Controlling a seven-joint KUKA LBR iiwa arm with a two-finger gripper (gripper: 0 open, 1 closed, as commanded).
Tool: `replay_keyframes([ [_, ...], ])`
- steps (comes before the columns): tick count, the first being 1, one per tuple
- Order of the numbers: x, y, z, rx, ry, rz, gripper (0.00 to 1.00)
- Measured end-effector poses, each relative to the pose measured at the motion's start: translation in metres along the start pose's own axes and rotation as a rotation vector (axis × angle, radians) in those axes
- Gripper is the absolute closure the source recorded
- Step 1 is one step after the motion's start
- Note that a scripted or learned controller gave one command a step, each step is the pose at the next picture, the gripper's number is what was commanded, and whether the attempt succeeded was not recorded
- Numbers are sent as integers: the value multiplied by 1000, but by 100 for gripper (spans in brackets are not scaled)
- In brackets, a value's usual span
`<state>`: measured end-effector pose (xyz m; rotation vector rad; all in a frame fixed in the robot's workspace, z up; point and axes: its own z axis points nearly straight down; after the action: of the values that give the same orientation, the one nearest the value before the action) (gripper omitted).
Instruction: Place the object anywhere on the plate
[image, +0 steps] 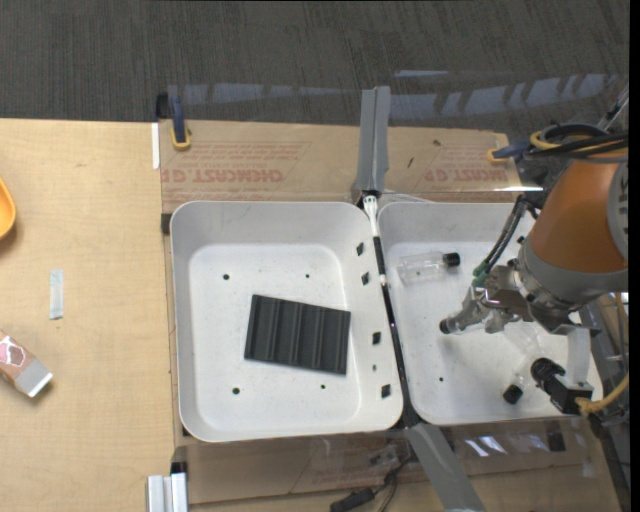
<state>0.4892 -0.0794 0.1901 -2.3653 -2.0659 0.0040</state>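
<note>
Black plate (298, 334): flat in left bin (200, 300)
Tool (452, 324): over right bin (430, 390), grip state unclear
Vial (428, 266): right bin

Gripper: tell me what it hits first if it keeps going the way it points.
The gripper points left across the right bin. Its line looks free up to the divider between the bins, though height is unclear.
</note>
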Motion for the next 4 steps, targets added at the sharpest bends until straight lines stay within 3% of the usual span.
replay_keyframes([
  [2, 162, -14, 0, 1, -2, -1, 100],
  [3, 260, -15, -55, 1, -4, 99, 100],
  [4, 309, -9, -57, 1, -5, 294, 100],
])
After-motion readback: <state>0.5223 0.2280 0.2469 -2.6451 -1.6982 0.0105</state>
